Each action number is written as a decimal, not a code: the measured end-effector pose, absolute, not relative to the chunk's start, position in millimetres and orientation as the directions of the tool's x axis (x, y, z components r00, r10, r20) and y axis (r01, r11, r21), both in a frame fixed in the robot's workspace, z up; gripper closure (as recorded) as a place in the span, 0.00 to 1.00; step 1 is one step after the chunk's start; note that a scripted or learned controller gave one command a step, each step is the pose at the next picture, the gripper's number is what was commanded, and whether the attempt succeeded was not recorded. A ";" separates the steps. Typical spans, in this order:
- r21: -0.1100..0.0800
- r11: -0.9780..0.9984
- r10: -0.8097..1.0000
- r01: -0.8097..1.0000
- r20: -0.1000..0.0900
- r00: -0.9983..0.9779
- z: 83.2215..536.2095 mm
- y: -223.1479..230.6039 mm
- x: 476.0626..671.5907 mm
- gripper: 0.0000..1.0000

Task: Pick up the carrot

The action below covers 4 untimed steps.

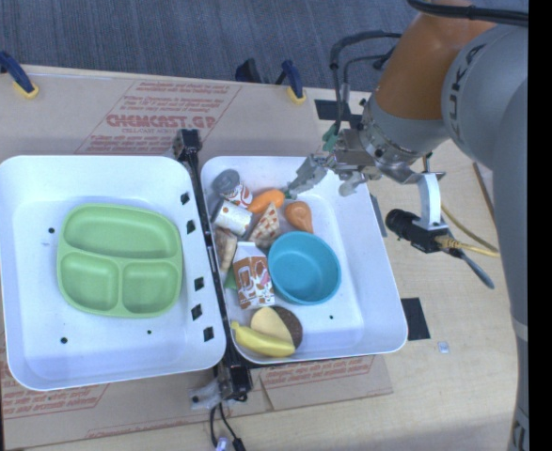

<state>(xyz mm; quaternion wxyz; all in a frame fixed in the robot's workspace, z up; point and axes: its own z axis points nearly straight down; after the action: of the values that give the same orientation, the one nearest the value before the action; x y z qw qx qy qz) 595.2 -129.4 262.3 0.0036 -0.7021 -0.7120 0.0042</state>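
Arm over the right bin, carrot not held.
The arm (pixel 464 73) reaches above the right bin (pixel 374 280); the bowl (pixel 304 268) sits mid-bin, the carrot (pixel 299 216) just behind the bowl, and the jaws (pixel 327 175) hang open, holding nothing, just behind the carrot.
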 end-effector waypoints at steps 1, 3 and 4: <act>-0.008 0.022 1.000 1.000 -0.002 -0.022 251.8 -166.4 640.1 0.00; -0.008 0.199 0.980 0.980 -0.001 -0.199 102.4 -204.4 640.5 1.00; -0.003 -0.096 0.995 0.995 -0.003 0.096 168.7 -142.5 658.1 1.00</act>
<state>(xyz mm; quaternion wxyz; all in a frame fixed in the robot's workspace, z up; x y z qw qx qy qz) 658.1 -142.5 168.7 0.0002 -0.7402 -0.6724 0.0021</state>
